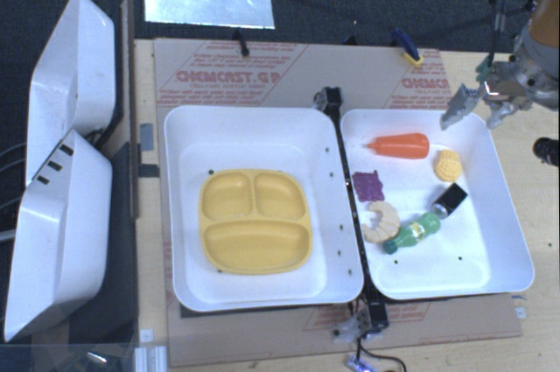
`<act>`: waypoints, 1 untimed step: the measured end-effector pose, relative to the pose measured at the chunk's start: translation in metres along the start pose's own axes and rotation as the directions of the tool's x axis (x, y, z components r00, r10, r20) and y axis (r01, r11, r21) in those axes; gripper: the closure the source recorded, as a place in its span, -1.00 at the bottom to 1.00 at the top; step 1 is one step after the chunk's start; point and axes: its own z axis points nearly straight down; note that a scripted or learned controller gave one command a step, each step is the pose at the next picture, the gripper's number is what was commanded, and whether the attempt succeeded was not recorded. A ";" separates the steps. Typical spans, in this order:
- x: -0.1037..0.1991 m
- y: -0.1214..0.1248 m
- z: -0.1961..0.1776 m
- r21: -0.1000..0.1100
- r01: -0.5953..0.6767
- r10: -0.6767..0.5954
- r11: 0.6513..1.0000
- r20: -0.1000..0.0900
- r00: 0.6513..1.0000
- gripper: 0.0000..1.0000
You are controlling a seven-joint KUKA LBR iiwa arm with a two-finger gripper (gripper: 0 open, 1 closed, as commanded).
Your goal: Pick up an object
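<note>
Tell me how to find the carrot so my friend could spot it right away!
Look at the right-hand shallow white bin, the one holding several small toys. Near its far edge lies the orange plastic carrot, stretched sideways just above the small purple piece and left of the round yellow piece. It is the only long, bright orange thing there.
</note>
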 end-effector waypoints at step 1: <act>0.031 0.001 -0.045 -0.004 0.003 -0.003 1.000 0.000 1.000 -1.00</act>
